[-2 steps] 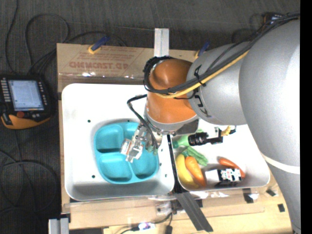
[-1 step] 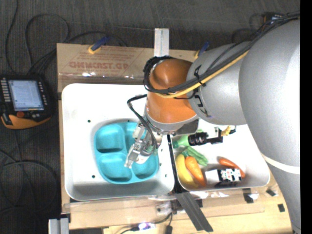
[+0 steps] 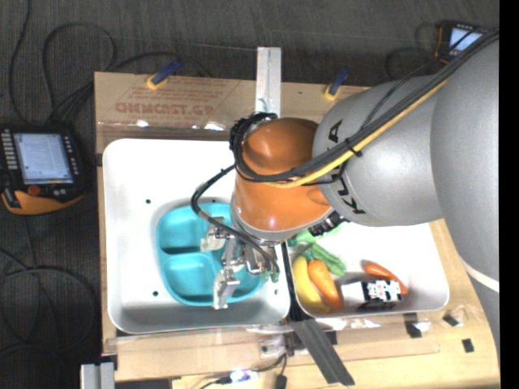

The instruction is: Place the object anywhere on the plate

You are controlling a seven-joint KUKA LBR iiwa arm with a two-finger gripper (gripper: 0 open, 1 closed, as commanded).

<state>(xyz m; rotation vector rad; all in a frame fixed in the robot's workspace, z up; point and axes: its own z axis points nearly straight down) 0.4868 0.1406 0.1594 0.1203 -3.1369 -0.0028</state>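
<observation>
Roughly upright carrot (image 3: 320, 282), tip down

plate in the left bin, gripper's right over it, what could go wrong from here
The gripper hangs over the near right part of the turquoise plate, close to its rim, so anything released there might roll off into the white bin. The arm hides much of the plate, and I cannot tell whether anything is held, so a release could drop nothing.

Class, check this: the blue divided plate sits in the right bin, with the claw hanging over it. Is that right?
Not quite. The camera view shows the blue plate in the left bin, not the right. The claw does hang over it.
</observation>
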